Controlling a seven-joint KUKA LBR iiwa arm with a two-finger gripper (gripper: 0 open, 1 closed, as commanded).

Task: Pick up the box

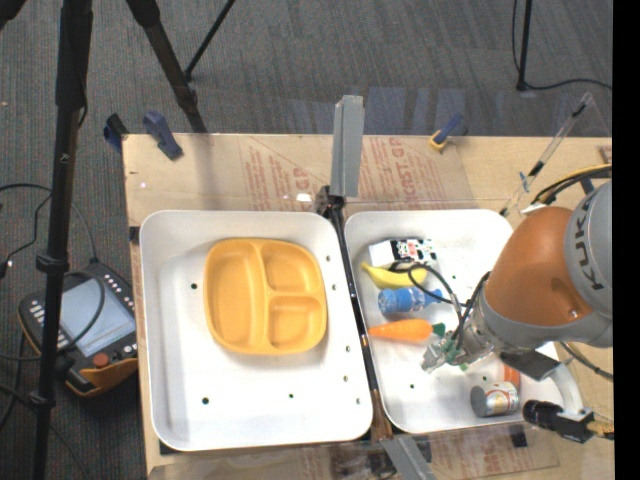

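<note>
The yellow plate (266, 296) in the left bin (170, 368) looks like smooth, shiny plastic. Both bins look like smooth white plastic. The bench top (240, 168) looks like flat brown wood with red print. The small can (494, 400) near the right bin's (480, 230) front is shiny metal. The arm's orange band (535, 268) is smooth and glossy. The floor (300, 48) looks like rough grey carpet.

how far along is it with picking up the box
Done: the grey arm has reached into the right white bin, its gripper low beside the orange carrot. In hand: nothing visibly; its tip is too small to read. Left: the small black-and-white box lies at the bin's far end, past the yellow banana and blue bottle, needing grasping and lifting.
</note>
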